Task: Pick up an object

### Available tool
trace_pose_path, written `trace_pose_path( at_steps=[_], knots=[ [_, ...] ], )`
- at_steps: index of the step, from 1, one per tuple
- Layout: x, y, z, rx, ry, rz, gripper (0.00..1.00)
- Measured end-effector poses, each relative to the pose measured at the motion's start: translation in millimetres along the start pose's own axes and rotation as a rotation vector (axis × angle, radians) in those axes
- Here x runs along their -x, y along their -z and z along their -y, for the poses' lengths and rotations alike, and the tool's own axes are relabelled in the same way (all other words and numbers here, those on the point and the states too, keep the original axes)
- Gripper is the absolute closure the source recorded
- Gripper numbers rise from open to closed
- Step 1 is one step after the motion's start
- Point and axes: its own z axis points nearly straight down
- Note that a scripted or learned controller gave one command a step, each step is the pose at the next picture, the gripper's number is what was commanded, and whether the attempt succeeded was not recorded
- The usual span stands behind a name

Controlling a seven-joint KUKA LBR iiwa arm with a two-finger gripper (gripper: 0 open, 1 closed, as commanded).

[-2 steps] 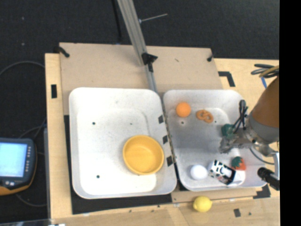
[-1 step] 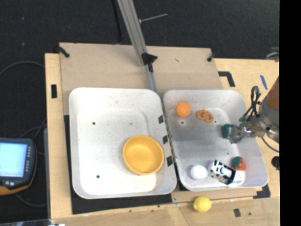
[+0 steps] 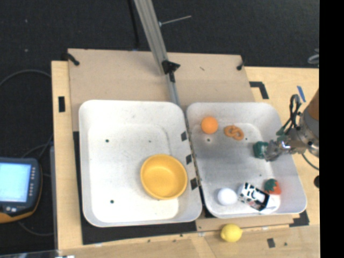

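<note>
1. Although several things carry print or patterns, no brand, label or writing can be read on any of them; the black-and-white patterned thing (image 3: pixel 253 194) in the right bin is too small to make out.
2. The worktop (image 3: pixel 63 144) is a tan board with black corner marks, set on a dark floor; a grey metal rail (image 3: pixel 152 31) slants in from the far edge toward the gap between the bins.
3. A handheld screen (image 3: pixel 17 187) glows off the worktop's left edge.
4. The left bin (image 3: pixel 107 128) holds a yellow bowl (image 3: pixel 163 176), upright, near its right wall toward the near edge.
5. The right bin (image 3: pixel 226 155) holds an orange ball (image 3: pixel 209 125) and a brown ring-shaped piece (image 3: pixel 234 132) near its far wall, just beside each other but apart.
6. Near the right bin's near wall lie a white ball (image 3: pixel 227 196), the patterned thing touching or just beside it, and a red and green piece (image 3: pixel 273 186) at the near right corner.
7. A yellow lemon (image 3: pixel 231 233) lies on the worktop outside the bins, near the near edge.
8. The gripper (image 3: pixel 269 150) reaches in over the right bin's right wall, low over the bin floor.
9. A small dark green object (image 3: pixel 260 149) sits right at the tip of the fingers; whether they are open, closed or clamped on it cannot be told.
</note>
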Motion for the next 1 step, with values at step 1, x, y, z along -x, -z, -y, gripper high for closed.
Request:
trace_pose_path(
  at_steps=[1],
  knots=[
    [-49.8,0.8,-23.2,-0.002,0.0,-0.001,1.0]
  ],
)
